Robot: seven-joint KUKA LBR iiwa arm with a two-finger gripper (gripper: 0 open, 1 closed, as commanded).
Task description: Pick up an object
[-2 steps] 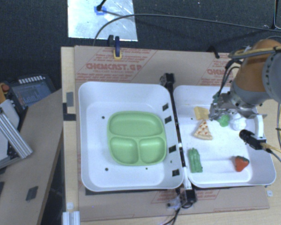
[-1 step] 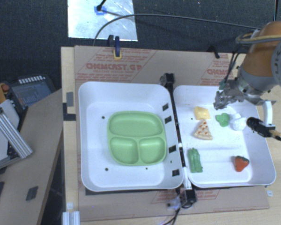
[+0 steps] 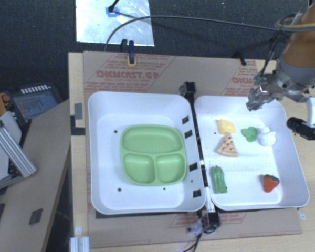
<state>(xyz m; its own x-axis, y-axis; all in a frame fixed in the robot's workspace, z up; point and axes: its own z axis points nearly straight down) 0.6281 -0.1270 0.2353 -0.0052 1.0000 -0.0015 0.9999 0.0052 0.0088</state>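
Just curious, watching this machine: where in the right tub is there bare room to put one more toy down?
Bare floor lies between the green stalk and strawberry, and along the far wall under the claw. Cheese, pizza slice, broccoli and white piece crowd the middle.

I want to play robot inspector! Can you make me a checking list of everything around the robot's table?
Surface: two white bins side by side, left bin, right bin, on cardboard.
Job's things: right bin holds yellow block, pizza slice, green toy, white toy, green vegetable, strawberry.
Clutter: green divided tray in left bin.
Grippers: gripper above right bin's far edge, holding nothing seen.
Cables: black cable behind the bins.
Surroundings: foil sheet; control pendant at left.
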